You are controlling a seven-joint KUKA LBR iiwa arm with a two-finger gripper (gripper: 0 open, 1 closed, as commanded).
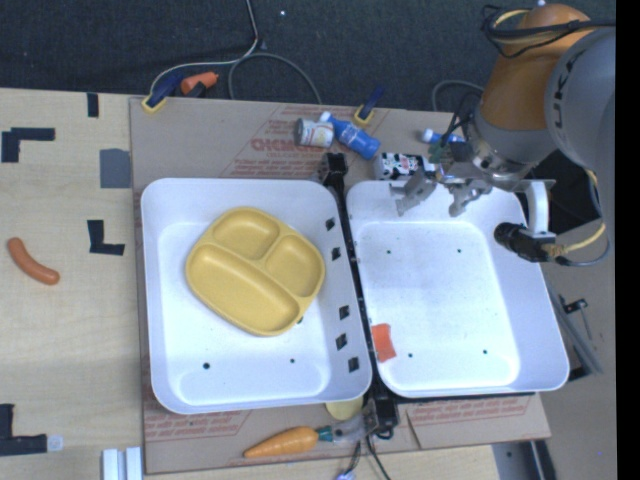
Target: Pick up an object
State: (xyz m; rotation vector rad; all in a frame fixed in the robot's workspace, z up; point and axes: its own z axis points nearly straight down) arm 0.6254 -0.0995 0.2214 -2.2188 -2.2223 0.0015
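Camera view: tool (437, 199), fingers apart, above right bin (520, 368); cardboard (200, 158) lines the wooden bench (60, 358).

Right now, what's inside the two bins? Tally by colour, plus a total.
Yellow: 1, the divided plate in the left bin
Orange: 1, the small block in the right bin
Total: 2
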